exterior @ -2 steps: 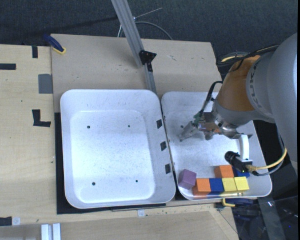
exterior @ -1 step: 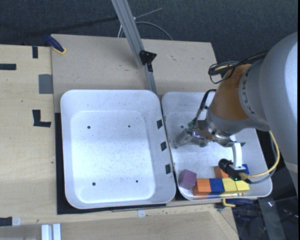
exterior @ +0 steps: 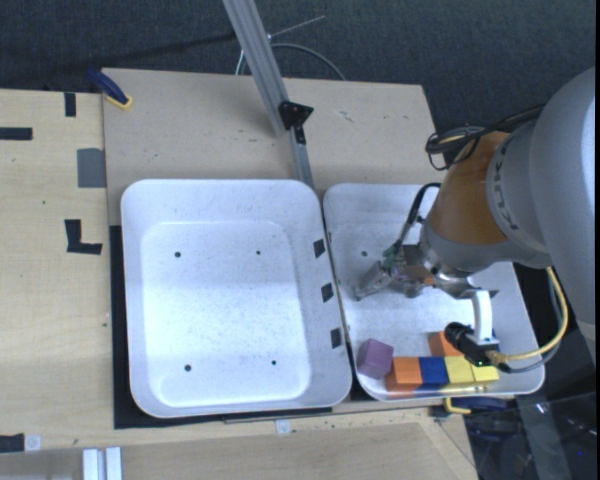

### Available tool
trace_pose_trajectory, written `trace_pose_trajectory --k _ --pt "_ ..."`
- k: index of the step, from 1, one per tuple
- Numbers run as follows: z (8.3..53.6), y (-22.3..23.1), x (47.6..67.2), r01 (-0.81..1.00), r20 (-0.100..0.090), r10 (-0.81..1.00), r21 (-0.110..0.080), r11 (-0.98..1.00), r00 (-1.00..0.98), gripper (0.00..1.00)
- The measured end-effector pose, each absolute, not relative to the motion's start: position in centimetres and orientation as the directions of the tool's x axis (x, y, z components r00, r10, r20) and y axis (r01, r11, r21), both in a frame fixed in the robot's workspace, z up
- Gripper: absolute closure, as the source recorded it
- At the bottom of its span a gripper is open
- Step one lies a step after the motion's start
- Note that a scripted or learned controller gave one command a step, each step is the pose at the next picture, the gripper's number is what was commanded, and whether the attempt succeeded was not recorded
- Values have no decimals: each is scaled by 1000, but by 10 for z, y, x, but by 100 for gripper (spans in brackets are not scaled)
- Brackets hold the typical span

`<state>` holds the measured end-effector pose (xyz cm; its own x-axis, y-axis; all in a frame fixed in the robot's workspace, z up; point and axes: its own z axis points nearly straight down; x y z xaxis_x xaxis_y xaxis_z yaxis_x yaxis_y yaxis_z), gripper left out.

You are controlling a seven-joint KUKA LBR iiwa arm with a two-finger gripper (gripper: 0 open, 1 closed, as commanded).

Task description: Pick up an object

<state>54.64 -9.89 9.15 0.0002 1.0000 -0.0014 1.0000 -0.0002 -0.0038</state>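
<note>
My gripper (exterior: 380, 276) hangs low over the middle of the right bin (exterior: 365, 213), reaching in from the right under the orange wrist band. Nothing shows between its fingertips. Along the bin's near edge lie a purple block (exterior: 375, 356), an orange block (exterior: 407, 371), a blue block (exterior: 433, 370) and a yellow block (exterior: 460, 370). Another orange piece (exterior: 441, 344) sits just behind them, partly hidden by the arm's fittings. The gripper stands well behind these blocks, apart from all of them.
The left bin (exterior: 220, 298) lies beside the right one, sharing a raised rim. A slanted metal pole (exterior: 265, 63) crosses the bench behind the bins. The bulky grey arm covers the right bin's far right side, with a yellow cable (exterior: 550, 338) looping there.
</note>
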Motion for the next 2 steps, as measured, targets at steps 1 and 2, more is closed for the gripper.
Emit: trace_pose_trajectory --k 1,2 --pt "91 -98 520 1000 -1 1000 -5 0 0 0" --pt "196 -59 482 1000 1 1000 4 4 -4 0"
